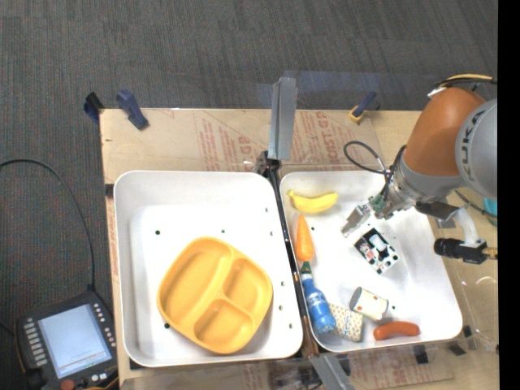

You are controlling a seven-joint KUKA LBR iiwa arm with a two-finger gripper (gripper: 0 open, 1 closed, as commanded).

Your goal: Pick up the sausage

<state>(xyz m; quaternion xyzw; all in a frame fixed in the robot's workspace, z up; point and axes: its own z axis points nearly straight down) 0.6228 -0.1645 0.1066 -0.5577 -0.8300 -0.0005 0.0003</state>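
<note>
The sausage (396, 330) is a short red-orange link lying flat near the front right corner of the right bin (431, 242). My gripper (357, 218) hangs over the back middle of that bin, below the orange-banded wrist, just right of the banana (314, 202). It is well apart from the sausage, which lies toward the view's bottom with nothing touching it. Nothing shows in the gripper's grasp.
The right bin also holds a carrot (303, 238), a blue bottle (317, 303), a small white and tan box (370, 303), a patterned pouch (350, 323) and a black-and-white block (376, 250). A yellow divided plate (215, 295) lies in the left bin (130, 218).
</note>
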